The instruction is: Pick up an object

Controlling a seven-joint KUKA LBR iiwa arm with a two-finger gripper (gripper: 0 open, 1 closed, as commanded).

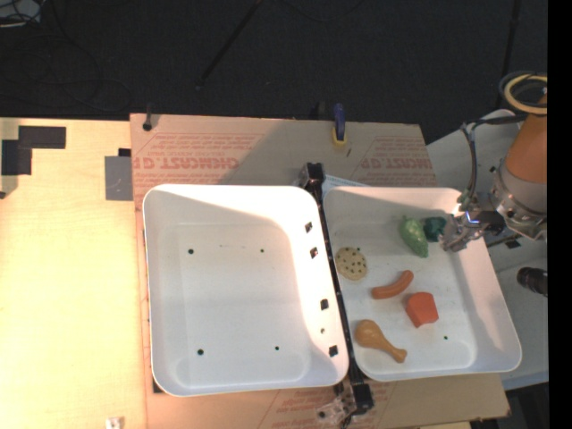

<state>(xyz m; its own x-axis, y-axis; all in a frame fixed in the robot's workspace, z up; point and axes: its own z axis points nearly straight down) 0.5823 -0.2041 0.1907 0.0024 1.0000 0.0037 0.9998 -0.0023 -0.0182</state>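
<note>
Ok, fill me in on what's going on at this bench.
A grey robot arm reaches in from the right, its claw at the far right edge of the right bin, beside a green toy. A cookie, sausage, red block and drumstick lie untouched there.

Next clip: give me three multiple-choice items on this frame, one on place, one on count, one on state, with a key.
1. Where does the round tan cookie lie?
A. left bin
B. right white bin, near the divider
C. on the cardboard

2. How many toy items sit in the right bin?
A. three
B. ten
C. six

3. How does the red block stand relative to the tool?
A. apart, lying on the bin floor
B. lifted
C. in the left bin

Key: B, it sits just right of the divider; C, six show; A, the tool is over the far right edge.
</note>
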